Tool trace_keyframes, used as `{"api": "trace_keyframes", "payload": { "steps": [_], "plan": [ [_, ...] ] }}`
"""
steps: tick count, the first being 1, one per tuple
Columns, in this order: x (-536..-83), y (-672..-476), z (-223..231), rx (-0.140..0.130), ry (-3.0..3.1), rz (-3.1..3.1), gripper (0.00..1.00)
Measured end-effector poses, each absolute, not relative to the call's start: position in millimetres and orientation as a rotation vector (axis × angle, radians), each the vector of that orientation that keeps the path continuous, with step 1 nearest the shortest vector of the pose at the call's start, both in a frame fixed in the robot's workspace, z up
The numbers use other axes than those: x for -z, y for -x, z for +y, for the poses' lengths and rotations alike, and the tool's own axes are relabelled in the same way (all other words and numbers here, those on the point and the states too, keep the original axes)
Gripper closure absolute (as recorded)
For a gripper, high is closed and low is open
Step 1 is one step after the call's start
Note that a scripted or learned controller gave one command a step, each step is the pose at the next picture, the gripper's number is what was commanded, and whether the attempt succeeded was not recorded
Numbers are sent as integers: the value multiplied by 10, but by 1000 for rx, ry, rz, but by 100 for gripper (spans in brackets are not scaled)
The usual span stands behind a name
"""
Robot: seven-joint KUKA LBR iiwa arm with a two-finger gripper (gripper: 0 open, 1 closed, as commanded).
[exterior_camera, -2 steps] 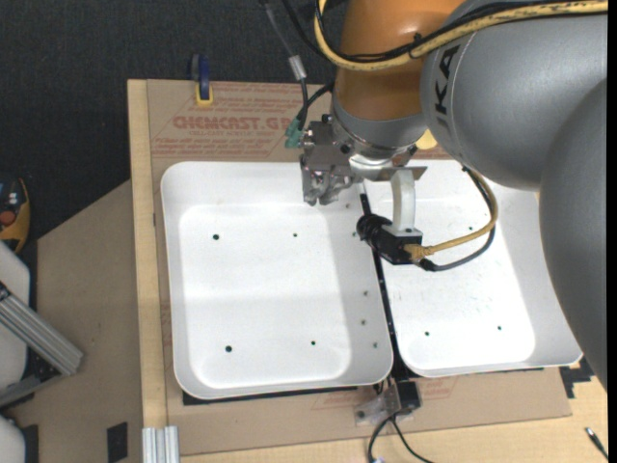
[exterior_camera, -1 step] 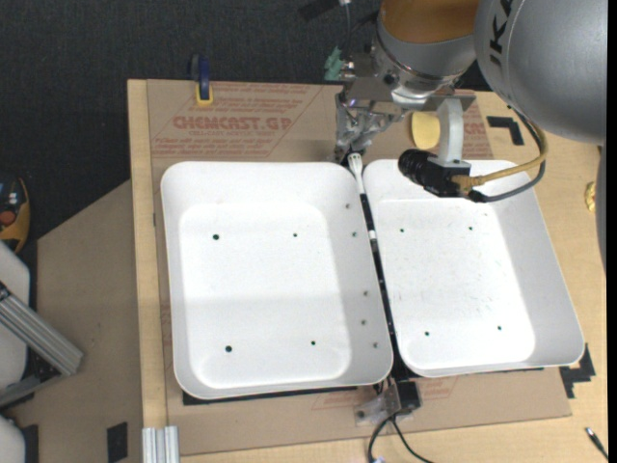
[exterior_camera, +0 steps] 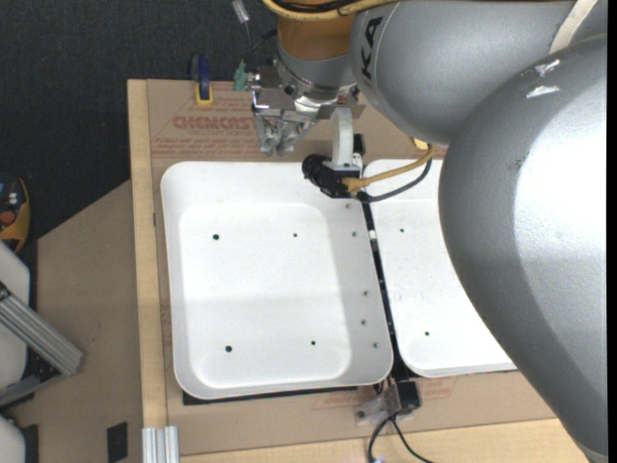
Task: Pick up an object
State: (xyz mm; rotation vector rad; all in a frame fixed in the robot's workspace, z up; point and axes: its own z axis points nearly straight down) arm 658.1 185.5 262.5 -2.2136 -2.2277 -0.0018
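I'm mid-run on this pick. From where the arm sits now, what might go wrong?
1. The pincer hangs over the brown board behind the left bin, beyond its back rim; descending here would likely hit cardboard.
2. A black and yellow cable loops near the seam between the bins and might snag a rim as the arm swings.
3. The arm covers much of the right bin, so objects there would go unseen.

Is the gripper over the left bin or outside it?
Outside. The gripper hangs above the brown board, just past the far rim of the left bin.
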Motion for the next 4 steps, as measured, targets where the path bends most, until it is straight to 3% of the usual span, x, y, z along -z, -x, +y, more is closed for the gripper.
{"api": "trace_keyframes", "payload": {
  "steps": [1,2,3,4],
  "plan": [
    [-3192,-6675,1642,10,2226,-2224,100],
    [-2468,-6624,2227,-4,2218,-2221,100],
    [-2722,-6549,2135,4,2222,-2222,100],
    [-3323,-6681,1726,11,2231,-2222,100]
  ]
}}
